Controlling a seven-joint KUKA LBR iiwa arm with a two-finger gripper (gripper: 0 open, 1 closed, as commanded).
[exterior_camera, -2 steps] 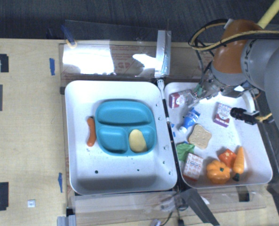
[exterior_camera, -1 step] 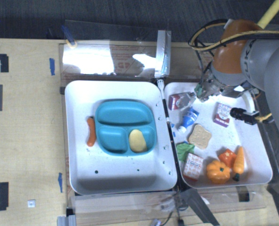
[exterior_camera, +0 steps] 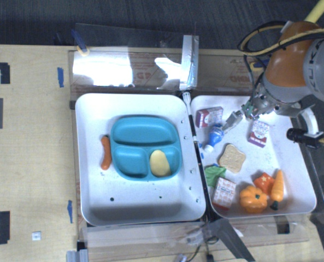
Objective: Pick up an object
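one bottle (exterior_camera: pixel 214 136) slanting toward tool (exterior_camera: pixel 234 119)

Blue tray (exterior_camera: pixel 130 131), yellow lemon (exterior_camera: pixel 160 162), orange sausage (exterior_camera: pixel 105 152) in white left bin (exterior_camera: pixel 90 190). Right bin (exterior_camera: pixel 299 196) white: orange pumpkin (exterior_camera: pixel 253 198), orange carrot (exterior_camera: pixel 278 185), tan bread (exterior_camera: pixel 231 158), green leaf (exterior_camera: pixel 214 174). Desk (exterior_camera: pixel 28 146) pale wood colour.

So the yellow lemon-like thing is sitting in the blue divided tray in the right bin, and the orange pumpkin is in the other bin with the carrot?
Not quite. The camera view shows the yellow lemon-like object in the blue divided tray, but that tray sits in the left white bin. The small orange pumpkin lies beside the orange carrot in the right white bin.
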